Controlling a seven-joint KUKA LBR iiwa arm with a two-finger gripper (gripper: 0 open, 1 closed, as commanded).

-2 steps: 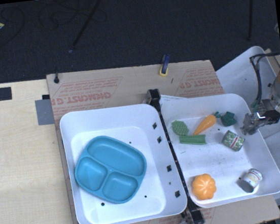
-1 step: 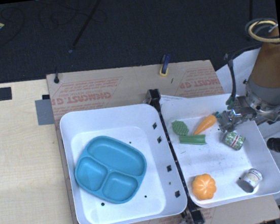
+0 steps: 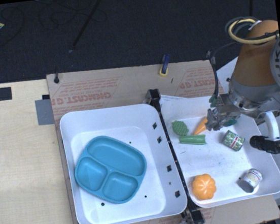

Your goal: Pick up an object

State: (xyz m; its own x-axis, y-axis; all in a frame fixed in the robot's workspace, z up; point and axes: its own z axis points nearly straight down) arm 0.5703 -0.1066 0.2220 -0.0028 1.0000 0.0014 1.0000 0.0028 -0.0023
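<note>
where cardboard (image 3: 101,88) lines the bench, two white bins (image 3: 75,127), pincer (image 3: 218,120) state unclear

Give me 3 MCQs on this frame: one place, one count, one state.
1. Where is the blue divided plate?
A. left bin
B. right bin
C. on the cardboard

2. How many small cans lie in the right bin?
A. none
B. two
C. four

3. How does the gripper stand?
A. over the left bin
B. low in the right bin beside the carrot
C. raised clear of both bins

Answers: 1 A, the plate lies inside the left bin. 2 B, a green can and a silver can. 3 B, its tip sits just right of the carrot.
</note>
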